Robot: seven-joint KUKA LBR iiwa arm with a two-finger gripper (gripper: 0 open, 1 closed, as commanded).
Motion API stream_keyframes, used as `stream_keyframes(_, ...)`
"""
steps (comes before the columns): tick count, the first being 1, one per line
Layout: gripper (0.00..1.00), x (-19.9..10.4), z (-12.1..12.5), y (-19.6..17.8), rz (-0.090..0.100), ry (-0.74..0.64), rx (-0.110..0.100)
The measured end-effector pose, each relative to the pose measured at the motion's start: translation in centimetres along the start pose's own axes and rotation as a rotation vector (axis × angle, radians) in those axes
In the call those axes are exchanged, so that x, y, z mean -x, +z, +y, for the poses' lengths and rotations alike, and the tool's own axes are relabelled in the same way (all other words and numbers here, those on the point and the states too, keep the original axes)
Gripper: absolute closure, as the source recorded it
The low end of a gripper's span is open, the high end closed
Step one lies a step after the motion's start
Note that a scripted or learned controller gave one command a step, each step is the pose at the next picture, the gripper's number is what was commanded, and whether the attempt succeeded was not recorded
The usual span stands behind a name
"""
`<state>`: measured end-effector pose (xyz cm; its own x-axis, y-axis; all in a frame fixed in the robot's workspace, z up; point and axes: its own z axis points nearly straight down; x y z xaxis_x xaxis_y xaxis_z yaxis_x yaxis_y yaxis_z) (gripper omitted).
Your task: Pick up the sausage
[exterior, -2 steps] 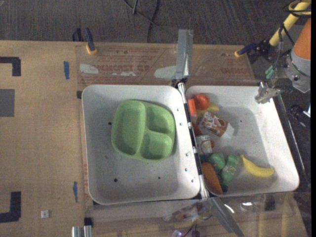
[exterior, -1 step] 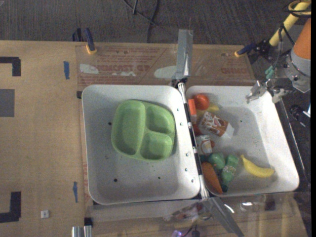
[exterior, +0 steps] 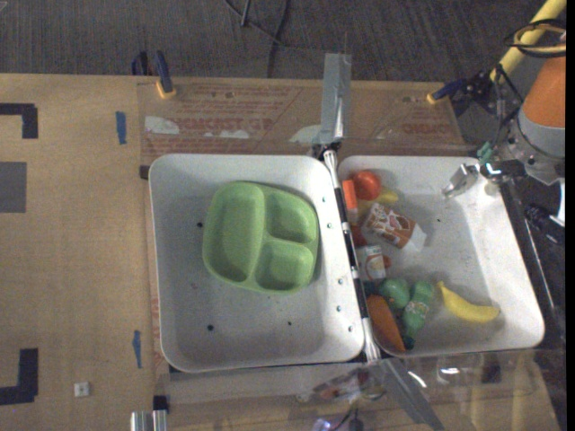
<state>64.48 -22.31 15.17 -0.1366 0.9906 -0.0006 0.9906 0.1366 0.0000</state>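
The arm [exterior: 545, 106] comes in at the 3 o'clock edge and is cut off there, so only its orange band and some grey body show. Its metal pincer [exterior: 460, 180] is small and blurred over the 1 o'clock corner of the right bin [exterior: 503, 268]. Whether it is apart or together cannot be told, and nothing shows clamped in it. The toys in that bin crowd along its 9 o'clock wall and partly cover one another. The sausage [exterior: 384, 323] seems to be the long orange-brown piece at the bin's 7 o'clock corner, lying against the wall between the bins. Its lower end tucks under the rim and its colour makes it hard to tell from a carrot. It sits well apart from the pincer, toward 7 o'clock from it. Touching the sausage at 1 o'clock are some green pieces [exterior: 406, 303], too blurred to name. A banana [exterior: 467, 306] lies at 3 o'clock of those. Toward 12 o'clock along the wall come a small can [exterior: 374, 263], a carton [exterior: 388, 225] and a red tomato [exterior: 365, 185]. The left bin [exterior: 180, 312] holds a green divided plate [exterior: 261, 235].
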Motion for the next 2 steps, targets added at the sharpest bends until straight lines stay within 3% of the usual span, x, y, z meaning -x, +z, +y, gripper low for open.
stream_keyframes(1, 0.00, -5.7, -2.5, 6.4, -0.003, -0.003, 0.008)
stream_keyframes(2, 0.00, -10.1, 2.2, 6.4, -0.009, 0.408, -0.030)
